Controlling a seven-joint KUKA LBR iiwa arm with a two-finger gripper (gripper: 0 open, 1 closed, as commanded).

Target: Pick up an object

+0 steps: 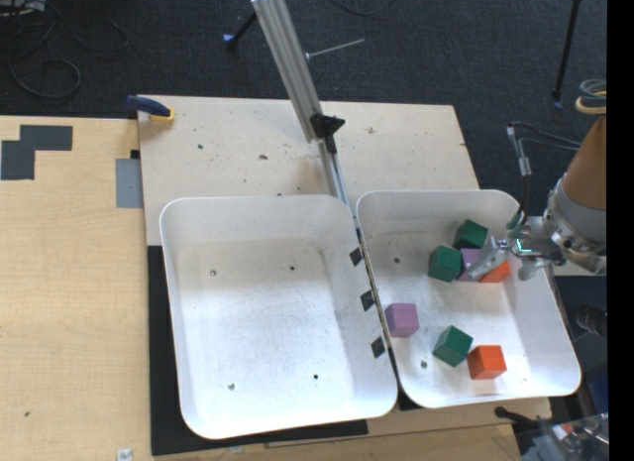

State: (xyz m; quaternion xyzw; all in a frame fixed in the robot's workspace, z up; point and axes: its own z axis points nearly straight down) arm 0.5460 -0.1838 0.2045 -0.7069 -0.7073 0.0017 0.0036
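Note:
Several small blocks lie in the right bin [540, 375]. At its far right side a green block [473, 233], a second green block [445, 264], a partly hidden purple block [471, 256] and an orange block [496, 274] sit bunched together. My gripper [488, 264] reaches in from the right, low over this bunch, at the purple and orange blocks. Nearer the front lie a purple block [401, 318], a green block [453, 344] and an orange block [486, 361].
The left bin [198, 221] stands beside the right one, with black clips [363, 281] along their shared wall. A slanted metal pole [292, 62] rises behind the bins. A blue-and-yellow clamp [149, 108] sits at the bench's far left corner.

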